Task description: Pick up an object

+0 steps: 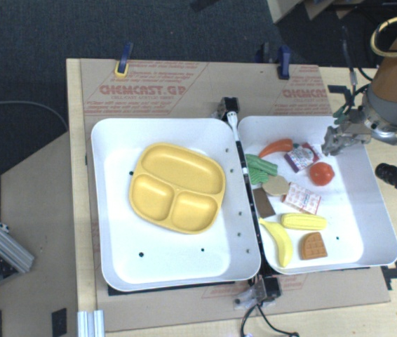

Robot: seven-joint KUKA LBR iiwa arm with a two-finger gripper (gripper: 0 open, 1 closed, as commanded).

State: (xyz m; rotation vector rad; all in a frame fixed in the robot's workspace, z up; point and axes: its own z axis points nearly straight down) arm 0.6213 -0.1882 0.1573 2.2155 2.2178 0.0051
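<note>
End effector (330,144) | low over right bin (374,209) | seemingly near tomato (321,173)

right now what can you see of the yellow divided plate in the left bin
The yellow divided plate looks like smooth moulded plastic with rounded corners. It has three compartments: one long one along the far side and two smaller ones side by side nearer the camera, with nothing in them. It lies flat and upright, turned at a slight angle, roughly in the middle of the left white bin, resting on the bin floor. Nothing else touches it.
</note>
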